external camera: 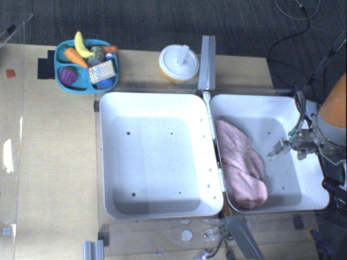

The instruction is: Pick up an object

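Note:
A pink folded cloth [241, 164] lies along the left side of the right bin [271, 107], running from its middle down to the near edge. My gripper [284, 147] hangs over the right part of that bin, to the right of the cloth and apart from it. Its fingers stand spread, with bare white bin floor showing between them, so the gripper is open and holds nothing. The grey arm with its orange band [335, 108] comes in from the right edge.
The left bin [154, 153] sits next to the right one, with a metal divider [206, 64] at the back between them. Behind the bins stand a blue tray of toy food [85, 64] and a white lidded cup [179, 63].

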